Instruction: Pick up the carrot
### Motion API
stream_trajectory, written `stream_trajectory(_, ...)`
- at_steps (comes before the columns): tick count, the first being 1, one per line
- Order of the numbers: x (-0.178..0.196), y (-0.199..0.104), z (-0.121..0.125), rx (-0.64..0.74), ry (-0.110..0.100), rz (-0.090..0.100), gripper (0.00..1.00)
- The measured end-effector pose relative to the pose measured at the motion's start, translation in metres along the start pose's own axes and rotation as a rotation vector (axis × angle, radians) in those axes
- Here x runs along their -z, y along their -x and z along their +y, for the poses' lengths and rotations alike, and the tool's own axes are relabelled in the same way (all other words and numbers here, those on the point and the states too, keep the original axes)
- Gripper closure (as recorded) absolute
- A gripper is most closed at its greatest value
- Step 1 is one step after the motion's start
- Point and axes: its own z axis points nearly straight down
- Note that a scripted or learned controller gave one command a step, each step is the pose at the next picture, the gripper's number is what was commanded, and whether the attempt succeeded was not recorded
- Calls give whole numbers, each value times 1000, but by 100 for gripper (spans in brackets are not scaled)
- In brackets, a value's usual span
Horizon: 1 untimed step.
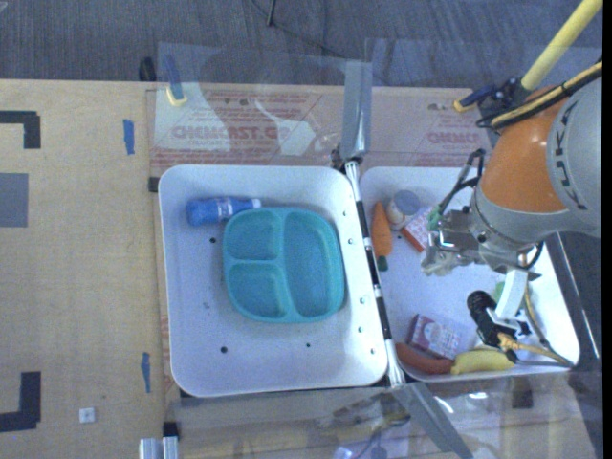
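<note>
The carrot (382, 229) lies in the right bin (413, 293), at about 9 o'clock on its floor. It rests close along the wall shared with the left bin (191, 338), its length running from 12 to 6 o'clock, with a small dark green stub at the 6 o'clock end. Nothing lies on top of it.

At 3 o'clock from the carrot, just beside it, sits a small red and white packet (418, 229); its print is too small to read. At 1 o'clock is a round grey-blue lid (406, 202). The gripper (442, 254) hangs past the packet, at about 4 o'clock from the carrot and apart from it. I cannot tell whether the jaws are open or closed, and nothing shows between them.

Along the 6 o'clock edge of the right bin lie a brown packet (435, 335), a red-brown sausage (419, 357) and a banana (481, 360), all well apart from the carrot.

The left bin holds a teal divided plate (284, 263) and, at its 11 o'clock, a blue bottle (220, 208) on its side.

On the bench (76, 256), at 12 o'clock from the bins, a cardboard strip (239, 132) carries red lettering, too faint to read.
</note>
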Motion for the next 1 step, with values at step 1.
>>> stream_trajectory(1,0,-46,22,317,2,-1,100)
